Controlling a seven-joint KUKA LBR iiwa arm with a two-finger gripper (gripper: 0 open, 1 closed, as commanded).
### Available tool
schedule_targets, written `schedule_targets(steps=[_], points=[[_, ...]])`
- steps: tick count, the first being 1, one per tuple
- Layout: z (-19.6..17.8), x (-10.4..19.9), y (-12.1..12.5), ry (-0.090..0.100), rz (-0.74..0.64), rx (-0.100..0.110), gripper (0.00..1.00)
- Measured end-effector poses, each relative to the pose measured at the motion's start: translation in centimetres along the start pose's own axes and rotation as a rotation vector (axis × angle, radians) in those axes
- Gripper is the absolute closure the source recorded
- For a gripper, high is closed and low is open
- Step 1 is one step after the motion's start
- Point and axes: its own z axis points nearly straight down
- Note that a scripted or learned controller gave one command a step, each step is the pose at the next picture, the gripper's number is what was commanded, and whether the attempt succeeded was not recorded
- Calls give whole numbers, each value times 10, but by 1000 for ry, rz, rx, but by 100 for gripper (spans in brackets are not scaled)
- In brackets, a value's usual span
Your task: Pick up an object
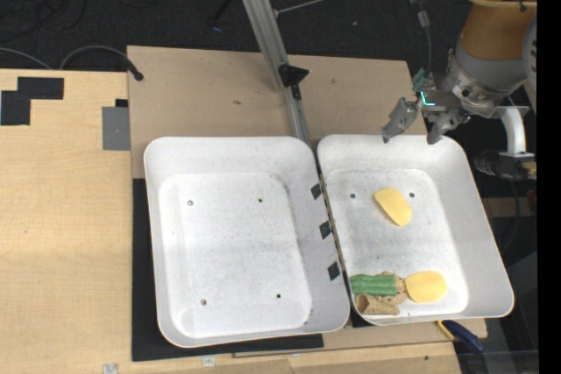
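Nearest you in the camera view, at the front edge of the right bin (491, 276), sits a huddle of three things: a green ridged piece (372, 284), a tan crumbly-looking lump (381, 303) just below it, and a yellow oval piece (426, 285) touching that cluster on its right. Farther back in the same bin, a second yellow piece (394, 207) lies alone on the bin floor, well apart from the walls and from the huddle. The left bin (175, 188) has nothing to offer you.

The end effector (418, 123) hangs above the back rim of the right bin with its two fingers spread apart and nothing between them. For a clean pick, you would do best, I judge, to choose the lone yellow piece: bring the open fingers down so they straddle its narrow width, and close only once they are low beside it. The front huddle looks riskier, since a finger could land on a neighbour and push the lot against the wall.

What the pieces really are you cannot settle from here; they are small and soft-edged. The fingertips are dark against a dark background, so their exact height over the rim is hard to judge. The arm's upper part is cut off at the frame's top right.
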Motion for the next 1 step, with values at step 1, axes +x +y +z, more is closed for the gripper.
schedule_targets(steps=[1], points=[[-3,0,1,-1,-1,-5,0]])
